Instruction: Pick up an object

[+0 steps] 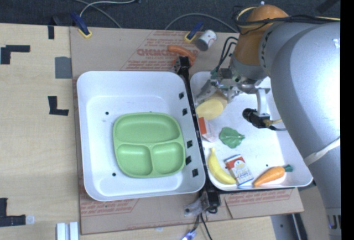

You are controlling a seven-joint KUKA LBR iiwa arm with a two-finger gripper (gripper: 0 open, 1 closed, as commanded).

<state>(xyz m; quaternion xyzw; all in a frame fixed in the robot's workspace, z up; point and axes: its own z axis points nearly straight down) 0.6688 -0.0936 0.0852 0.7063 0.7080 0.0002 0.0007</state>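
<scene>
The grey arm (310, 78) looms over the right bin (276, 147), its orange band (260, 34) near the table's far edge. In the left bin (94, 134) lies a pale green divided plate (148, 144). The hand (221, 87) hangs at the right bin's far left corner, just above a pale yellow, rounded lump (210, 108); I cannot tell whether it grips anything. Toward the near edge lie a banana (218, 168), a carrot (271, 175), a small red-and-white carton (239, 170) and a green leaf (231, 136).
</scene>
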